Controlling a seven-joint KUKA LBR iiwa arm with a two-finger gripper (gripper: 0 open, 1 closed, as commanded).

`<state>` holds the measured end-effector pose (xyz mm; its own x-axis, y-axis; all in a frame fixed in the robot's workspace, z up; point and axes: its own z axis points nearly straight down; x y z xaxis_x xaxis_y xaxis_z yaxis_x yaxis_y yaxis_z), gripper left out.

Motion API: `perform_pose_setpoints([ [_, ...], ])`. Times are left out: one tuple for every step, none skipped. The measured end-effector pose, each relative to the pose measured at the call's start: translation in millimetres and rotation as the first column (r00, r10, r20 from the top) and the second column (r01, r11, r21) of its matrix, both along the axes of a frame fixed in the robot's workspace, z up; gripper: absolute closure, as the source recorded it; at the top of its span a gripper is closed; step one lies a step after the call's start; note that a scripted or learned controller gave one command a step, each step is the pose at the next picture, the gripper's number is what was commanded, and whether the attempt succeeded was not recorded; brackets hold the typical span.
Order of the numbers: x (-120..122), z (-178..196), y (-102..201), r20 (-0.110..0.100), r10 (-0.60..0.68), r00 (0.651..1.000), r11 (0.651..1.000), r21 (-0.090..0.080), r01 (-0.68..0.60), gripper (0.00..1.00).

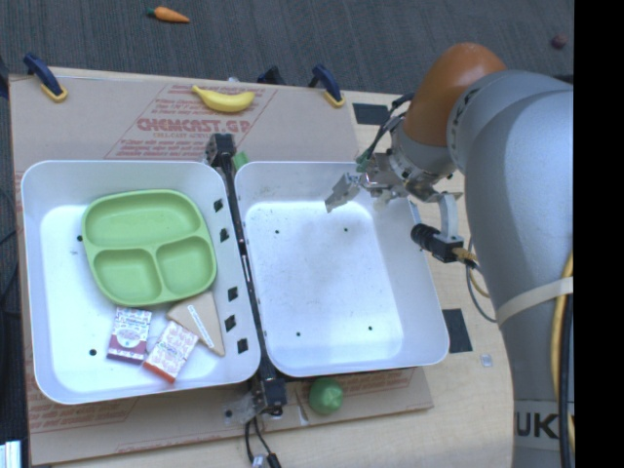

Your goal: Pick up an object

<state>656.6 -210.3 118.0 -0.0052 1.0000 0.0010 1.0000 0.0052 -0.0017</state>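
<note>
The grey arm with the orange band (pixel 458 76) is being seen reaching in from the right, and its two-finger gripper (pixel 343 195) is being held low over the upper right part of the right shallow white bin (pixel 414 334), near that bin's far rim. Whether the fingers are spread or pressed together cannot be told, and nothing is being seen between them. The left shallow white bin (pixel 39 261) is being occupied by a pale green plastic tray with three compartments (pixel 148 245), lying flat in the bin's upper half. Below the tray, two small red-and-white packets (pixel 130 334) (pixel 172 350) are being seen side by side near the front wall, with a tan wedge-shaped piece (pixel 200 326) lying just to their right. All of these things are lying well apart from the gripper, in the other bin. On the brown cardboard sheet covering the counter (pixel 117 115), a yellow toy banana (pixel 224 97) is lying behind the bins, and a green ball (pixel 327 395) is resting just in front of the right bin. An orange toy carrot (pixel 171 14) is lying on the dark floor beyond the counter.
</note>
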Motion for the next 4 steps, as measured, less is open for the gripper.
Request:
perform_pose_setpoints([
  [-8,-10,0,-0.001,-0.001,1.000,1.000,0.000,0.001,0.00],
  [-83,-18,-1,-0.002,0.001,1.000,1.000,-0.001,-0.001,0.00],
  [-17,-26,0,0.001,-0.001,1.000,1.000,0.000,0.001,0.00],
  [-16,-15,0,0.001,0.003,1.000,1.000,0.001,-0.003,1.00],
])
